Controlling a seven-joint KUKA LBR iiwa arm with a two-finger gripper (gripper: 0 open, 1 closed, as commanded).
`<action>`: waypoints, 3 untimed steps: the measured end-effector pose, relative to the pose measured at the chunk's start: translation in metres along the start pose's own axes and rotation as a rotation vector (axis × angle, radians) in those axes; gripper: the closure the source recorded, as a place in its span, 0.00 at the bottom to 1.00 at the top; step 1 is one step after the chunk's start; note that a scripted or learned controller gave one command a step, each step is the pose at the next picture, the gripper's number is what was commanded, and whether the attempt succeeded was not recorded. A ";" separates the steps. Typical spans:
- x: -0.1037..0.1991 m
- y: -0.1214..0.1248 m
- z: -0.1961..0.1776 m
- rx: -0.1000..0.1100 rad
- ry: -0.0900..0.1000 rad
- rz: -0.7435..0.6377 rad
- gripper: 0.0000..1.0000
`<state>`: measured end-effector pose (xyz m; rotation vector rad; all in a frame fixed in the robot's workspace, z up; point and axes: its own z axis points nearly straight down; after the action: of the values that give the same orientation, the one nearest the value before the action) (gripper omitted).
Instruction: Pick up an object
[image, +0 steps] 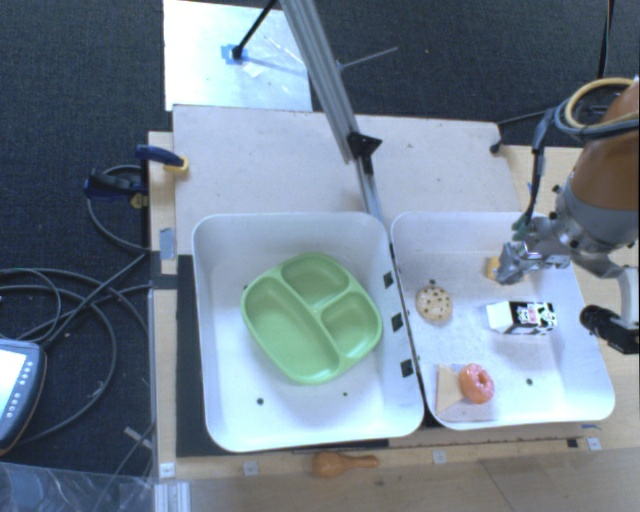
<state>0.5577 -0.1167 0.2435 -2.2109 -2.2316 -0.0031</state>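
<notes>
We cannot tell the claw's (512, 262) state; at its 9 o'clock a yellow piece (493, 267) may slip away.

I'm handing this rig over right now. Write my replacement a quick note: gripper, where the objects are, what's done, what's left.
Gripper: low over the far part of the right bin, just beside a small yellow piece; finger state unreadable from above, nothing seen held.
Right bin: cookie, black-and-white carton, pink donut on a tan wedge.
Left bin: green divided plate.
Done: approach only.
Left: grasp and lift one object, probably the yellow piece.
</notes>
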 end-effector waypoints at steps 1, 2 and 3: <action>0.063 -0.010 0.001 0.000 0.001 -0.002 1.00; 0.108 -0.025 0.012 0.001 0.000 -0.001 1.00; 0.160 -0.041 0.003 0.000 0.002 -0.003 1.00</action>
<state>0.5156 0.0432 0.2403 -2.2070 -2.2336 -0.0047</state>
